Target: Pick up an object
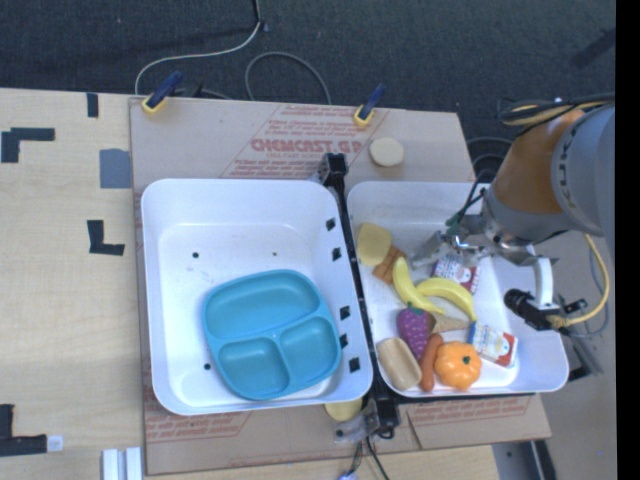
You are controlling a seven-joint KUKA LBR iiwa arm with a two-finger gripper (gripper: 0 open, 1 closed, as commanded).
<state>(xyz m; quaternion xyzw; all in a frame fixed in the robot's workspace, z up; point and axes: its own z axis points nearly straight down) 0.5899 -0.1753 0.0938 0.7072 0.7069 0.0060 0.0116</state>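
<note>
1. Two shallow white bins sit side by side on a cardboard sheet (300, 148) laid over the wooden counter (60, 268); the left bin (170, 218) and the right bin (400, 203) touch along a black divider.
2. One grey arm (585, 168) with an orange band (530, 168) reaches in from the right, its wrist over the upper right part of the right bin.
3. One blue compartment plate (272, 333) lies flat in the left bin, toward its lower middle.
4. Several toy foods crowd the right bin. A yellow banana (432, 293) lies across its middle, with a yellow wedge-shaped piece (372, 242) above and left of it.
5. A purple grape bunch (414, 326) lies just below the banana, touching it.
6. An orange fruit (458, 364) rests near the bin's lower rim, just beside a thin carrot (431, 361) and a tan bread roll (399, 364) farther left.
7. A small red-and-white carton (492, 343) lies right of the orange fruit, and a red-and-white packet (458, 270) lies above the banana.
8. The gripper (452, 242) hangs low over that packet, near the banana's upper end; whether it is apart or together I cannot tell, and nothing visibly sits in it.
9. A round tan disc (386, 152) lies on the cardboard above the right bin.
10. Two clamps, yellow-blue (160, 94) and blue (368, 106), grip the cardboard's top edge.
</note>
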